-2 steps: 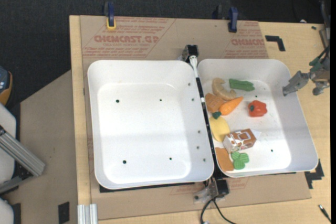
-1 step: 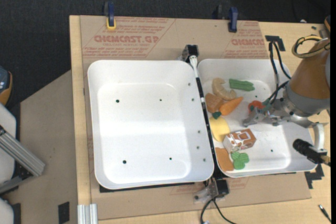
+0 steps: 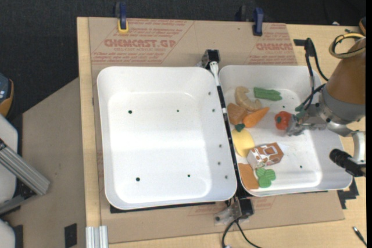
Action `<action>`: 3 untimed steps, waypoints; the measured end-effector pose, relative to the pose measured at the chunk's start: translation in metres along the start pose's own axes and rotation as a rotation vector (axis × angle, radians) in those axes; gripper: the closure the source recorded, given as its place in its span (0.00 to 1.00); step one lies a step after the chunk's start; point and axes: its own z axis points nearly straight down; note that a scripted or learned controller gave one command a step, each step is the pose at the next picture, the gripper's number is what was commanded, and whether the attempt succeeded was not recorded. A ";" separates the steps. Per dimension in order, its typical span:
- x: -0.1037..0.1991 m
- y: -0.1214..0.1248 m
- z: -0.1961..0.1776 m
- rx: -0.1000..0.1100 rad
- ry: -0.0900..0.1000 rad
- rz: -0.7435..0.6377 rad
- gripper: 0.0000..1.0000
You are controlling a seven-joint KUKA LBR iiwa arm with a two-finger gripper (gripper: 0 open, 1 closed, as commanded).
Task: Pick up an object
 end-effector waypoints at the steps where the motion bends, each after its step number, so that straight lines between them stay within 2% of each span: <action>1: 0.017 -0.064 0.014 0.010 0.006 0.002 1.00; 2: 0.059 -0.034 -0.075 -0.006 0.001 -0.007 1.00; 3: -0.028 0.019 -0.090 -0.005 -0.005 0.002 1.00</action>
